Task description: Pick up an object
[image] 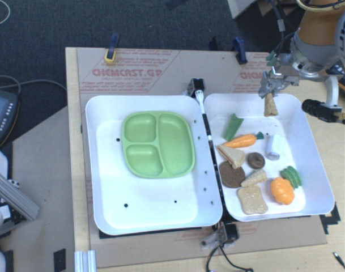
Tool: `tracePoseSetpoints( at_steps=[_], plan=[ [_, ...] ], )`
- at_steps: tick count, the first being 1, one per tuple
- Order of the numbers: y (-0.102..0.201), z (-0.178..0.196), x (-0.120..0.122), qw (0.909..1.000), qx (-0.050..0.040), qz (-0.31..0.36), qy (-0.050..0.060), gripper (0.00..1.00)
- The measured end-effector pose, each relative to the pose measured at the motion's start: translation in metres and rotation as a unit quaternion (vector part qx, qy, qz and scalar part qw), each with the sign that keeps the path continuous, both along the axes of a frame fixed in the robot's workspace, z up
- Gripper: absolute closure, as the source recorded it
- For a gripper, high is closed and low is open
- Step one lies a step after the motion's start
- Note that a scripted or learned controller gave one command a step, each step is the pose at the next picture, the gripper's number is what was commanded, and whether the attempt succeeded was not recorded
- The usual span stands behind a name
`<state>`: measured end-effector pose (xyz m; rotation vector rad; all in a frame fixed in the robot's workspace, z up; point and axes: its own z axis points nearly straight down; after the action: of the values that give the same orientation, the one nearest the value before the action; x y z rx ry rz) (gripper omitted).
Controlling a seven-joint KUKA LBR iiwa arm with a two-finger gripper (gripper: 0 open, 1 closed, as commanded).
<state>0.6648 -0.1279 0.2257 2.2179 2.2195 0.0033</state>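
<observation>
My gripper (pixel 269 94) hangs over the back edge of the right bin (pixel 316 152), shut on a small tan food piece (pixel 270 107) that dangles from its fingers above the bin floor. Below it in that bin lie several toy foods: a green pepper strip (pixel 233 126), a carrot (pixel 240 141), a sandwich wedge (pixel 231 155), a small brown donut (pixel 255 161), a dark round patty (pixel 233 175), a toast slice (pixel 252 200), an orange (pixel 282 191) and a white tube (pixel 272 146).
The left bin (pixel 104 197) holds a green divided plate (pixel 158 144). A black divider rail (pixel 209 146) runs between the bins. Clamps (pixel 110 50) stand at the back of the board. A black bracket (pixel 322 110) juts in at the right bin's far corner.
</observation>
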Motion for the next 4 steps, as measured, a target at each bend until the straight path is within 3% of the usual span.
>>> tracePoseSetpoints(
  at_steps=[2, 3, 4],
  plan=[
    [0.111, -0.004, 0.010, 1.0000, 0.0015, 0.003, 0.000, 1.00],
    [0.176, -0.003, 0.001, 1.0000, 0.0021, 0.003, 0.003, 1.00],
    [0.219, -0.010, -0.003, 1.0000, 0.0010, 0.002, 0.003, 1.00]
  ],
)
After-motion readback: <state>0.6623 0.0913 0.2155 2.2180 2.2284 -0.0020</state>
